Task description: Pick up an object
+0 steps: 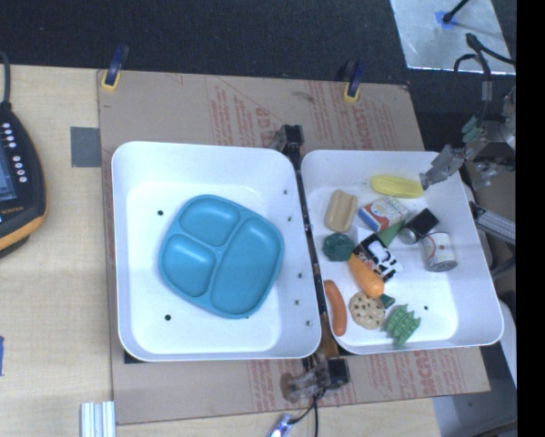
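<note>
I see my gripper (439, 165) at the right bin's (472, 335) far right rim; I cannot tell its state. Just left of it lies a yellow plastic banana (397, 187), with a small silver can (440, 252), orange carrot (367, 276) and cookie (367, 311) nearer. A blue divided plate (220, 255) sits in the left bin (136, 330).

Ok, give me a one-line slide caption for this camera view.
Tool poised at the right bin's far edge near a toy banana; blue divided plate in the left bin.
</note>
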### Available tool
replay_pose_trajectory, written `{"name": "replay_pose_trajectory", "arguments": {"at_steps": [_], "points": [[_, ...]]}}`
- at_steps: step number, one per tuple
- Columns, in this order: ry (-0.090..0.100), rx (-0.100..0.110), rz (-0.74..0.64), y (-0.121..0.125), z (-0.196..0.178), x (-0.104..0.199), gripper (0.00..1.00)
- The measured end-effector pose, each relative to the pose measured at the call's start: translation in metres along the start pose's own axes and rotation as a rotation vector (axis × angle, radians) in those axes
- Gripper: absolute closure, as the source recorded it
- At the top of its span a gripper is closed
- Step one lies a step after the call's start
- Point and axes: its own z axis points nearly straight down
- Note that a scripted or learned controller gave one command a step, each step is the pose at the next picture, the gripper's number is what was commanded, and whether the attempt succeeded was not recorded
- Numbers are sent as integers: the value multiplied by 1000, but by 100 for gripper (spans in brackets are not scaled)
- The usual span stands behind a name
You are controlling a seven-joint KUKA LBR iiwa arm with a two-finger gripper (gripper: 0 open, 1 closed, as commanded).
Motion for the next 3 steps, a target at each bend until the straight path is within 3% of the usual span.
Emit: {"name": "replay_pose_trajectory", "arguments": {"at_steps": [1, 2, 3], "points": [[1, 5, -1, 54, 103, 15, 0], [0, 3, 0, 4, 182, 38, 0], [0, 8, 1, 66, 182, 59, 0]]}}
